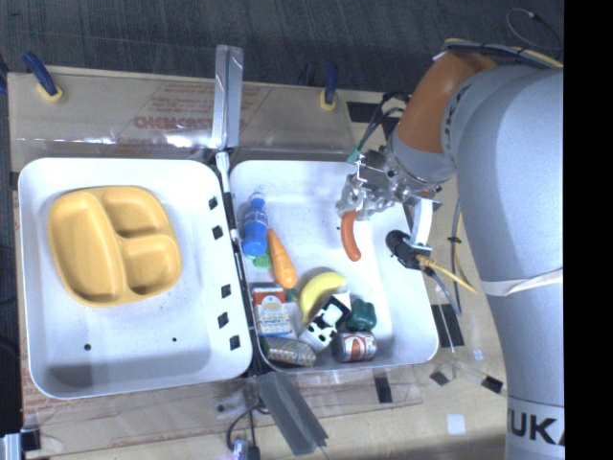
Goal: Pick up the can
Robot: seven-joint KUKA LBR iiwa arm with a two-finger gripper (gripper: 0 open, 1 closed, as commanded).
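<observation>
**Can at the near rim, my fingers over the hot dog**

At the near edge of the right bin [407,348], the can [356,347] lies on its side, red and silver, close against the front wall. Just left of it sits a black-and-white cow-patterned toy [327,321], and a dark green object [363,314] rests right behind the can. Further left along the same front wall lies a crinkled silver packet [290,355], with a small carton [272,313] bearing a red and green label just behind it. A banana [320,290] curves over the cow toy, touching it.

Going deeper into the bin, an orange carrot [282,259] lies at a slant beside the divider, and a blue plastic bottle [254,225] lies just behind it, its cap pointing to the far side.

My fingers [356,204] hang over the far right part of this bin, well apart from the can. They sit at the upper end of a red hot dog [351,238], but I cannot tell whether they are spread or pressed together, nor whether they touch it. My grey arm with its orange band [436,94] reaches in from the right.

Across the divider, the left bin [57,367] carries a yellow compartment tray [115,242] in its far half. Both bins rest on the table [124,99].
</observation>
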